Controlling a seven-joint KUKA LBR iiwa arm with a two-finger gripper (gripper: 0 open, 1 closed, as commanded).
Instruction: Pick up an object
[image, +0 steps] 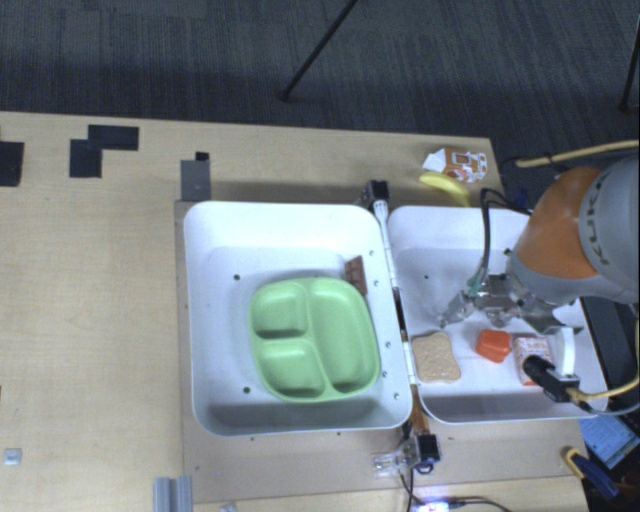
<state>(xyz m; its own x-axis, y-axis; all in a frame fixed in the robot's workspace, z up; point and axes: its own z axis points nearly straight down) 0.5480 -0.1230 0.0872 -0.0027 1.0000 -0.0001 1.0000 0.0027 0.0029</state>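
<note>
Orange block (492, 346) on the white floor of the right bin (440, 235), and that's the piece sitting closest to the action: the gripper (492, 305) hangs right above it, its metal head just up-frame of the block, close but with a sliver of white bin floor between them. Nothing is caught in the gripper, and from this high slanted angle there's no telling whether it is open or closed. The block itself is small, squarish and bright orange with a flat top, lying loose and touching nothing that can be made out for certain.

Just to its left lies a tan bread slice (436, 357), speckled, rounded at the corners, flat on the floor near the bin's left wall. On the block's other side sits a white packet with red print (533, 350), just beside it and partly under the arm's dark cabling. The grey arm (610, 240) with its orange band comes in from the right and covers that side of the bin.

Over in the left bin (215, 300), a pale green divided plate (315, 337) with three compartments lies in the middle, and a small brown item (354, 270) leans by the right wall. Beyond the bins, on the wooden bench (90, 330), a yellow piece (443, 184) and a white-and-orange wrapper (460, 161) lie side by side
</note>
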